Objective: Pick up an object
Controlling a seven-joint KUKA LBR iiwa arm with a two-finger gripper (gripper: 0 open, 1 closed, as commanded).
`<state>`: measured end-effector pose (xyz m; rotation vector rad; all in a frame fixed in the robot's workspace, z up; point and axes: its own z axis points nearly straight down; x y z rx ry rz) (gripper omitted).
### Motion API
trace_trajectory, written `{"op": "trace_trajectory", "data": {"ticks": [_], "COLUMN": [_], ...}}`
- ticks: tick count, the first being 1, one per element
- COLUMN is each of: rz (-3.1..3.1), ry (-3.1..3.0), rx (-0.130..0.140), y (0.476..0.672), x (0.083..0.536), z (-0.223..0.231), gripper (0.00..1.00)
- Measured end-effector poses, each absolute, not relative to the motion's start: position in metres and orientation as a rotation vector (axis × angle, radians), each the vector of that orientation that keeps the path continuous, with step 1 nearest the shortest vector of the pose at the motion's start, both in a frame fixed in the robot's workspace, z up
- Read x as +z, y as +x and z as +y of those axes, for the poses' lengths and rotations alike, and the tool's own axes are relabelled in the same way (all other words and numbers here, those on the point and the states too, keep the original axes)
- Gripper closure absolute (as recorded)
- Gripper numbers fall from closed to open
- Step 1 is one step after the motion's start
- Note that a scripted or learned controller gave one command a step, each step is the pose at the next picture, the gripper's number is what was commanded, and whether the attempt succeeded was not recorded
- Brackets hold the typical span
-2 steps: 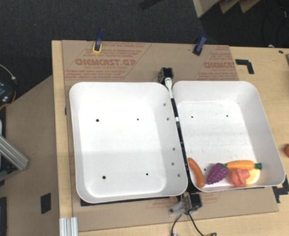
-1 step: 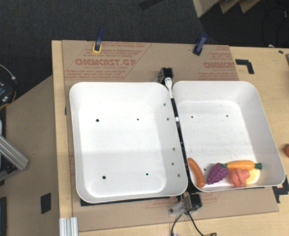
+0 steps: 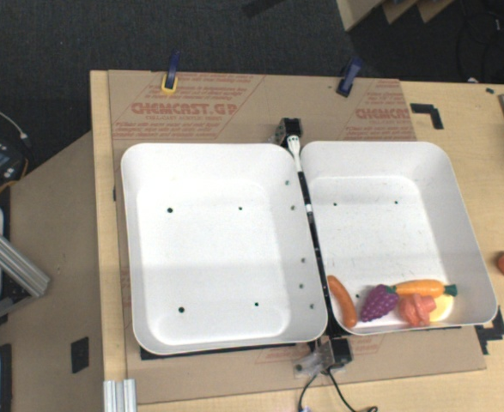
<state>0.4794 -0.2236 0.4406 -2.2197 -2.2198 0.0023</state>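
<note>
Jaws of the gripper: cannot tell if released or clenched, nothing is showing them gripping anything. Cardboard sheet (image 3: 234, 101) is lying under both bins. Left bin (image 3: 140, 230) is sitting bare white; right bin (image 3: 458, 196) is holding all the toys, bunched along its near edge. Orange sausage (image 3: 342, 301) is leaning by the left wall, purple grapes (image 3: 378, 302) just beside it, then carrot (image 3: 422, 287) resting above a red piece (image 3: 415, 310). Judging by this, the pick is not started: nothing is lifted, everything is left to do.
</note>
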Motion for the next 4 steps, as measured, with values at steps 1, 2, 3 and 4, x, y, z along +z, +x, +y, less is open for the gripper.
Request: {"op": "trace_trajectory", "data": {"ticks": [1,2,3,4], "rz": [-2.219,-2.228,-2.228,-2.228], "ry": [-2.218,-2.227,-2.227,-2.227], "rx": [0.003,-0.003,-0.003,-0.003], "y": [0.479,0.480,0.480,0.480], "x": [0.407,0.453,0.485,0.512], "z": [-0.223,-0.224,-0.224,-0.224], "gripper": [1.00,1.00,1.00,1.00]}}
